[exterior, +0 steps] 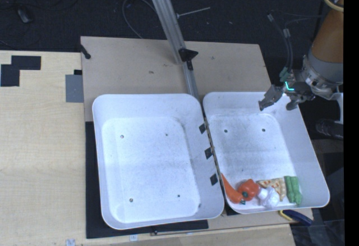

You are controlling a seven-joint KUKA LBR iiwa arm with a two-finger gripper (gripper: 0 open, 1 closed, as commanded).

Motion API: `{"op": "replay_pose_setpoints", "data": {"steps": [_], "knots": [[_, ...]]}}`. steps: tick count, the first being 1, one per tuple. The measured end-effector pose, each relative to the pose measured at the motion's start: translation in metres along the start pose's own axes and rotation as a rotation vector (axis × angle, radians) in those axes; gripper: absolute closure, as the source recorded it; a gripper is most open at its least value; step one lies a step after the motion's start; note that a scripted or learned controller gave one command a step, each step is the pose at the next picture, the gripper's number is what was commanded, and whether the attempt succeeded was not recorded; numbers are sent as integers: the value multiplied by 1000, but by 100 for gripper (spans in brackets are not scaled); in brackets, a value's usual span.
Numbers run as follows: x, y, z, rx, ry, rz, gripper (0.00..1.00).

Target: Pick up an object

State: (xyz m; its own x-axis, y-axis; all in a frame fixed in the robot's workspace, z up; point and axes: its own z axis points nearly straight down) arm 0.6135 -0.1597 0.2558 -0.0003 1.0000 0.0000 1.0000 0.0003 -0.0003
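The objects to be picked are gathered in the near right corner of the right bin (252,138), pressed against its front wall. The gripper (279,99) is seen at the opposite end of the same bin, above the far right rim, so the objects and the gripper are well apart, with the bare floor of the bin between them.

The two dark fingers of the gripper are seen spread apart, one pointing toward the left over the far edge of the bin and the other a little to the right of it. Nothing is seen between them and no object is touched by them. A small cyan light is visible on the gripper body, just below the grey wrist and the orange band of the arm (328,37).

The pile is made of a few small things that lie touching each other. An orange carrot-shaped piece (229,188) is placed at the left, tilted along the bin wall. Beside it a red rounded object (249,187) is found, then a pale white lump (269,197), a tan patterned piece (273,184) behind it, and a green ridged object (293,189) at the right end. Their exact kind cannot be told.

The left bin (146,155) stands just beside the right one.
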Motion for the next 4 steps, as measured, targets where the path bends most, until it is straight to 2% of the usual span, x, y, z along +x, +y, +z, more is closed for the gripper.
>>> {"op": "replay_pose_setpoints", "data": {"steps": [1, 3, 4], "knots": [[0, 0, 0, 0, 0, 0, 0], [0, 6, 89, 4, 1, 0, 0], [8, 2, 148, 5, 1, 0, 0]]}}
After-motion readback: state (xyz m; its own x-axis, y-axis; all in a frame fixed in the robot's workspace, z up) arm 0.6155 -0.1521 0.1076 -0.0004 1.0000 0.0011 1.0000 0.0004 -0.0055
